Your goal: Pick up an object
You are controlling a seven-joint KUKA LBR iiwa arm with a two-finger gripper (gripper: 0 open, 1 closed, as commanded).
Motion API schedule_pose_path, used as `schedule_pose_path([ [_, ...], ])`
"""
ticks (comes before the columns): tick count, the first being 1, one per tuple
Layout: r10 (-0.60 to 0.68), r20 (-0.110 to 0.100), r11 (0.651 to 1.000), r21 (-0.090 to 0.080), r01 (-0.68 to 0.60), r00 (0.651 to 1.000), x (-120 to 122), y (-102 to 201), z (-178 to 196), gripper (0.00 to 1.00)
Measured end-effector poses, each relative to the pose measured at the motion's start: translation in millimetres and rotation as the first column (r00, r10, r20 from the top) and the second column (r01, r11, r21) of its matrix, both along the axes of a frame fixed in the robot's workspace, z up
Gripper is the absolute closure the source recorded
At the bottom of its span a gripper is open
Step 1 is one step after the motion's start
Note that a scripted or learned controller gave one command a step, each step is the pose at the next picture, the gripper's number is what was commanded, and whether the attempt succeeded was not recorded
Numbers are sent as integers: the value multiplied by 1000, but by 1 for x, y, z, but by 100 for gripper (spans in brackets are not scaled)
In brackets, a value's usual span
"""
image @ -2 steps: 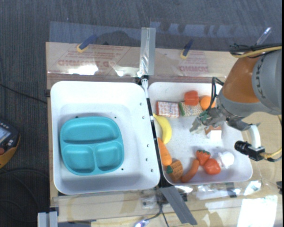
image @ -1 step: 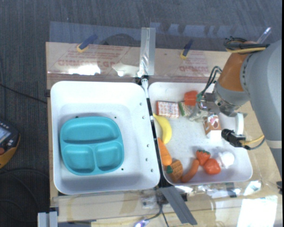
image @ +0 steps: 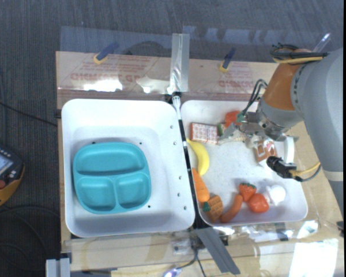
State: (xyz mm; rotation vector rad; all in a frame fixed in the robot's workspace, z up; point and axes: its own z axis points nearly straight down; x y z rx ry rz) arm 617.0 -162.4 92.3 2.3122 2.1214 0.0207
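Nearest the camera, an orange carrot (image: 200,189), a sausage (image: 232,207) and a tomato (image: 257,202) are left unlifted, well below the gripper (image: 246,126). Whether its jaws are open cannot be told; nothing is seen held, so picking remains undone.

Legible text: none. Faint reddish lettering runs across the clear sheet (image: 115,74) just behind the left white bin (image: 69,154), too washed out by glare to read. A small red-and-white packet (image: 204,133) in the adjoining right bin (image: 300,209) bears print too small to make out.
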Motion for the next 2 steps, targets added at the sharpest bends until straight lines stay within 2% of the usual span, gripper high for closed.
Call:
schedule_pose_path([
  [1, -128, -5, 992, -11, 128, 992, 54, 33, -3, 0],
  [2, -125, -7, 992, -17, 125, 992, 53, 33, 6, 100],
])
